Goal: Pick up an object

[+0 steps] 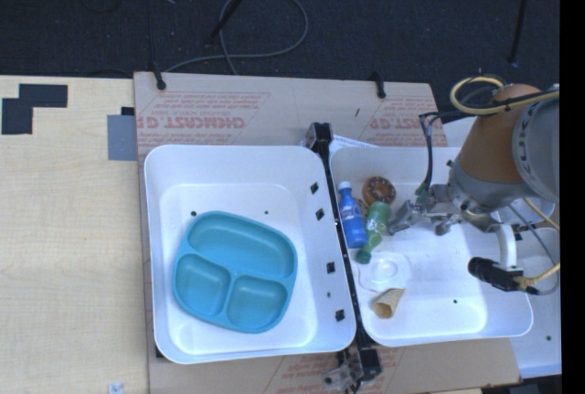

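The right bin holds several small objects along its left side. A blue bottle lies against the divider, and a green bottle lies just to its right. A brown round ring-shaped item sits behind them. In front are a clear plastic cup and a tan cone. My gripper reaches in from the right, low over the bin, with its tip right beside the green bottle. Whether it touches the bottle is unclear.
The left bin holds a blue divided plate. A black divider runs between the bins. The arm's orange band and cables hang over the right bin's right side. The bin's front right floor is bare.
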Controlling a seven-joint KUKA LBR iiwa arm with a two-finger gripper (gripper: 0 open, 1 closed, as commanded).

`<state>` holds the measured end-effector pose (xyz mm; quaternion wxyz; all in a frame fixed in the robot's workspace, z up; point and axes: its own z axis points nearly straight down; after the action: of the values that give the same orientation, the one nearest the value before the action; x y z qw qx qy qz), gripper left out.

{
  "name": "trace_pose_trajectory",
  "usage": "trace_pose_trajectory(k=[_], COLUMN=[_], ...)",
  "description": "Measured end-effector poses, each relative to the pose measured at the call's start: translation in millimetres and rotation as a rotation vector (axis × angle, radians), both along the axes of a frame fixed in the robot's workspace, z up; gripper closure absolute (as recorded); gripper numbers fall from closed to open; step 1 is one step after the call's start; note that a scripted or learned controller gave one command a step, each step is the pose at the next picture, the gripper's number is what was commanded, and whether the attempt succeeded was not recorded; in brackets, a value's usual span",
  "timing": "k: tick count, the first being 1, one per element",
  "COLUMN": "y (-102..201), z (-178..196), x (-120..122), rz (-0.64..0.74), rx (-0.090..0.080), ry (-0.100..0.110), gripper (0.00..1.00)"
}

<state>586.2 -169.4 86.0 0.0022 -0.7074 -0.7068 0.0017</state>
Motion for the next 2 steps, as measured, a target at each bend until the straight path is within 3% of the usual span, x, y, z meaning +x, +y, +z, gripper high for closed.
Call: trace_pose_trajectory(k=[1, 2], y=[-1, 6], z=[12, 71], x=[1, 2], rz=[-0.002, 0.003], rx=[0.0, -0.001], ry=[-0.001, -0.009], gripper=[1.0, 1.0])
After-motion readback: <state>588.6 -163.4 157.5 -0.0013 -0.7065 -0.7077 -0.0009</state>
